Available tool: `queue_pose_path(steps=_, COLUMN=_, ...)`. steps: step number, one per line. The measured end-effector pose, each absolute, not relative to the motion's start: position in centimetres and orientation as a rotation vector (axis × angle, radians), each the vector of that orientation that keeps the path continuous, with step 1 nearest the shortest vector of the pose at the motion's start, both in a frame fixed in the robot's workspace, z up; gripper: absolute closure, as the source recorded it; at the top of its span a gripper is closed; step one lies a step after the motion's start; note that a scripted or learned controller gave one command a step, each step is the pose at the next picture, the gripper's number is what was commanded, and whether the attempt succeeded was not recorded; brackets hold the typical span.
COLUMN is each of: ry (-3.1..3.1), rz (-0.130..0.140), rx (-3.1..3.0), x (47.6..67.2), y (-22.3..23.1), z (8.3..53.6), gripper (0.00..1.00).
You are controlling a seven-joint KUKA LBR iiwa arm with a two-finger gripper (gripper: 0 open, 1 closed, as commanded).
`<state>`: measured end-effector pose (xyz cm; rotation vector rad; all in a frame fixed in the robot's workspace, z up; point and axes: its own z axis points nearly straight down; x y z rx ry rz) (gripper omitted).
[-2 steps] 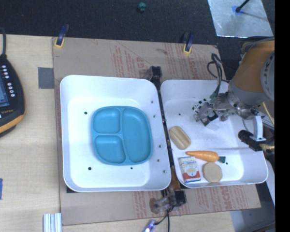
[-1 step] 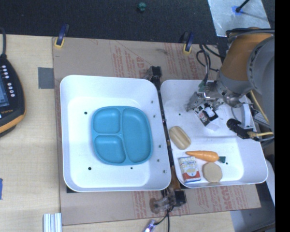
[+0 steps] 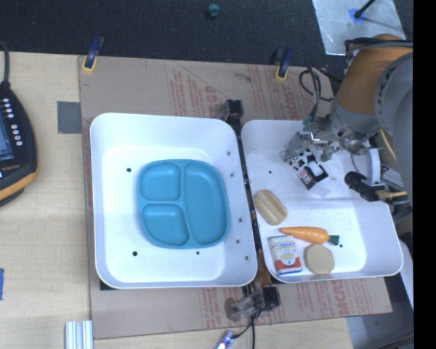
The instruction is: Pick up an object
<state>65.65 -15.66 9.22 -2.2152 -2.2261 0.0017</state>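
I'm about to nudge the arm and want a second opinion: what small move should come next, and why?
Probably shift the gripper toward the bread roll and lower it. The gripper sits over a bare upper part of the right bin, with nothing seen between its jaws, while the roll, the carrot, the small carton and the round biscuit all lie nearer the bin's lower edge.
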Motion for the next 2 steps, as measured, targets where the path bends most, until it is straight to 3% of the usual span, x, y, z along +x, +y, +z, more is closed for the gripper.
queue_pose_path(steps=1, ry=-2.224, rz=0.004, rx=-2.213, x=65.6, y=-14.3, z=9.2, gripper=0.0)
queue_pose_path(steps=2, ry=-2.225, rz=0.005, rx=-2.211, x=65.6, y=-14.3, z=10.2, gripper=1.0)
